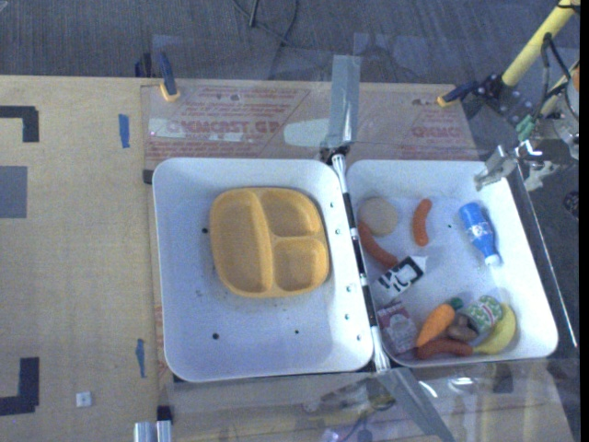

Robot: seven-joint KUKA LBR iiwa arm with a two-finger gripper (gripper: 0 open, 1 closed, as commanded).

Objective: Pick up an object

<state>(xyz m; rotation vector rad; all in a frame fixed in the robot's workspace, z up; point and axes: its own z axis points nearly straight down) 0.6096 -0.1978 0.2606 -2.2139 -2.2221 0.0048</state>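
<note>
Reaching in from the right, the hand (497,166) sits at the upper right corner of the right bin (532,274), just above its rim, and I cannot tell its state because it is small and blurred there. Nothing is seen between its tips, so no object is taken yet. The candidates lie in this bin: a blue bottle (479,232) is nearest to the hand and lies alone on the white floor, tilted, with free space on both long sides. An orange sausage (421,221) and a round beige ball (378,216) lie further left, also apart from each other. In the lower right corner a carrot (435,325), a banana (502,331) and some packets are crowded together and touch one another, so a grasp there may catch two things or slip. I judge the bottle the best choice: the hand should come down straight over its middle, turn so that it closes across the short width, and go low enough before closing. The left bin (179,330) holds a yellow divided tray (269,241), which looks too wide to pinch.
</note>
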